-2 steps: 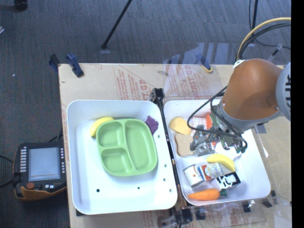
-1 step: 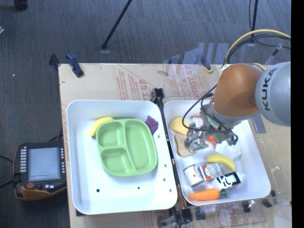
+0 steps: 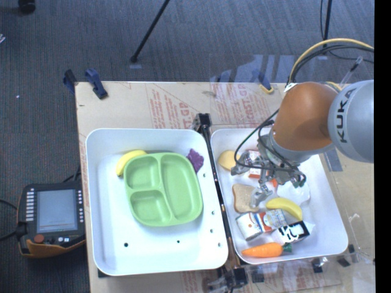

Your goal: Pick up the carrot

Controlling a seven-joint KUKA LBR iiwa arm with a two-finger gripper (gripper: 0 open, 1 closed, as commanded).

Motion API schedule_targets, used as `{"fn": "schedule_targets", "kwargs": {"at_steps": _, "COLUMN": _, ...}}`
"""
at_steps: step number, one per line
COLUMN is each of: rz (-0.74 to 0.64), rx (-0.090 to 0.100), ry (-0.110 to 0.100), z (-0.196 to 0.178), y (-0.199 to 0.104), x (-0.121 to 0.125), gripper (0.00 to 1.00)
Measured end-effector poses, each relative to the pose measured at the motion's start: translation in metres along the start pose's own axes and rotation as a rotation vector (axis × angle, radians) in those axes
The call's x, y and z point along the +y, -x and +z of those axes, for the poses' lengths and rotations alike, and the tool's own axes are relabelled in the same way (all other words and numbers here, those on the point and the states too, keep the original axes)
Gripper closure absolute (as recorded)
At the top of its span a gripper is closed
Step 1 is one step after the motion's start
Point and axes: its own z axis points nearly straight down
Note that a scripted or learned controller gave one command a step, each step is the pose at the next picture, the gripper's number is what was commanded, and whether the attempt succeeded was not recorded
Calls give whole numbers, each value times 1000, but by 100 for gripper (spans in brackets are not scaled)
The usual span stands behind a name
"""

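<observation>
The carrot (image 3: 264,250) is seen lying flat at the near edge of the right bin (image 3: 335,224), its green end pointing right. Just beyond it a small carton (image 3: 254,223) and a black-and-white packet (image 3: 293,230) are found, with a banana (image 3: 285,207) beside them. A slice of bread (image 3: 243,196) is placed left of the banana. The gripper (image 3: 264,189) is hung over the middle of this bin, above the bread and banana and well apart from the carrot; whether the fingers are wide or narrow cannot be told, and nothing is seen held. A pale round item (image 3: 227,159) is set at the far left corner. In the left bin (image 3: 101,224) a green divided plate (image 3: 163,188) is laid, with a second banana (image 3: 130,160) at its far left and a purple item (image 3: 195,159) at its far right. Both bins are carried on the tabletop (image 3: 146,102).
</observation>
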Motion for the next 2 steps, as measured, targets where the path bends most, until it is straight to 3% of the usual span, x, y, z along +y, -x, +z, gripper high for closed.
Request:
{"fn": "schedule_targets", "kwargs": {"at_steps": 1, "rz": -168, "rx": 6, "ry": 2, "z": 0, "y": -68, "x": 22, "gripper": 0}}
{"fn": "schedule_targets", "kwargs": {"at_steps": 2, "rz": -167, "rx": 3, "ry": 2, "z": -11, "y": -66, "x": 23, "gripper": 100}}
